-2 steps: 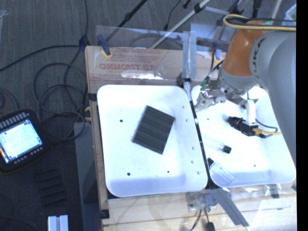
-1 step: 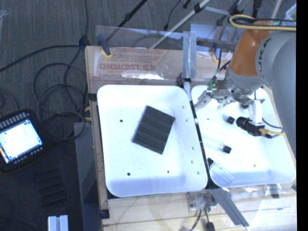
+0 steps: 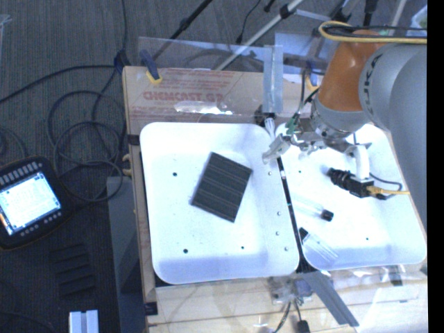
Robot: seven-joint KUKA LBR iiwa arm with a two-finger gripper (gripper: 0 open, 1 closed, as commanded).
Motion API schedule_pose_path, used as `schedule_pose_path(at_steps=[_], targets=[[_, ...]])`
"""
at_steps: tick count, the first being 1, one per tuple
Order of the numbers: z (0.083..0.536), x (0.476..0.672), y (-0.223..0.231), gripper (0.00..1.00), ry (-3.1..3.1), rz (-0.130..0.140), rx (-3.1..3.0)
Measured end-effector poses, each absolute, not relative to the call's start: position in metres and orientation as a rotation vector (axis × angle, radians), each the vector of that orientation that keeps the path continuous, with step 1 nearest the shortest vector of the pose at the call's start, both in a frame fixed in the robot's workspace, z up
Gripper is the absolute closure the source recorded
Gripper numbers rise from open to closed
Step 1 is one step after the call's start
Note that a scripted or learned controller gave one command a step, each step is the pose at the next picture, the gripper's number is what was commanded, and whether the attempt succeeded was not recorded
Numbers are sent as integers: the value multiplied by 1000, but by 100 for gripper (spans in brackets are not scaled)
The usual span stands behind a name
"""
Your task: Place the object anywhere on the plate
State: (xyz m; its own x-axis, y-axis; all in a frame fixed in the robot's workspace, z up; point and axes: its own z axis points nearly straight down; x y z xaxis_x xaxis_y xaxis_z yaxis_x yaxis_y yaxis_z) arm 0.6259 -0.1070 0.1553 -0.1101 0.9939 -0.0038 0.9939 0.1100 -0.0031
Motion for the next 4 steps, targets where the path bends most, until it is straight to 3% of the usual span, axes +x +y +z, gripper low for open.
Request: schedule_pose_path(at_steps=[1,2,3,4], targets=[[182,615,-31,0,2403,-3,2027],[182,637,-16,0,2478,-6,1930],[183,662,-87,0,2686,-6,1626],[183,668,-33,0,2788,-3,1445]])
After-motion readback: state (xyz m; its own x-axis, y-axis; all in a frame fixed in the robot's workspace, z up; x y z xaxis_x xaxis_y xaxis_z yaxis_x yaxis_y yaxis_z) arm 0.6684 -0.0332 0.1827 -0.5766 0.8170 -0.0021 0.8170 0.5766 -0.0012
